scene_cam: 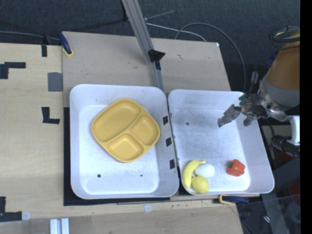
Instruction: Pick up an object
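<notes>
My gripper (237, 118) hangs over the right side of the right bin (214, 99), its two fingers spread apart with nothing between them. A small red pepper-like object (235, 167) lies in that bin near the front right, below the gripper. At the bin's front left corner a yellow banana (191, 169), a white egg-shaped object (205, 170) and a yellow lemon-like object (200, 184) lie bunched together.
The left bin (80, 130) holds a yellow divided plate (125, 129). A grey metal pole (139, 26) slants down from the top to the gap between the bins. Cables trail behind the right bin.
</notes>
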{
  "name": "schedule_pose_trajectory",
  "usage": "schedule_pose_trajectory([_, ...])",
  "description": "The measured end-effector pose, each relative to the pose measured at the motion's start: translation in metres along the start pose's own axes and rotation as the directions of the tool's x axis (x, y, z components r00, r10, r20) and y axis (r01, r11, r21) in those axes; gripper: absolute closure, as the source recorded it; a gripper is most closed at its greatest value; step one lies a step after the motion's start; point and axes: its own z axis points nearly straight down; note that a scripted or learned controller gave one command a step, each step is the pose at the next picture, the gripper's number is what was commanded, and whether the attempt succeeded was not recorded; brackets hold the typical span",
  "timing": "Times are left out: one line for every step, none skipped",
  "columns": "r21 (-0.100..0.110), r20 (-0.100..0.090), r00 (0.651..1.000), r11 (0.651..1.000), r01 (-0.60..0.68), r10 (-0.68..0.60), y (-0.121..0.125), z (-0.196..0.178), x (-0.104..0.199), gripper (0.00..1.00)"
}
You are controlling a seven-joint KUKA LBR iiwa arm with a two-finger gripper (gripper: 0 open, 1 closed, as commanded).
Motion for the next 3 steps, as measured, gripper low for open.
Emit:
schedule_pose_trajectory([0.000,0.000,1.000,1.000,0.000,0.000,0.000,0.000,0.000,0.00])
schedule_pose_trajectory([0.004,0.001,1.000,1.000,-0.001,0.001,-0.001,0.043,0.000,0.00])
schedule_pose_trajectory([0.008,-0.001,1.000,1.000,-0.001,0.001,-0.011,0.102,0.006,0.00])
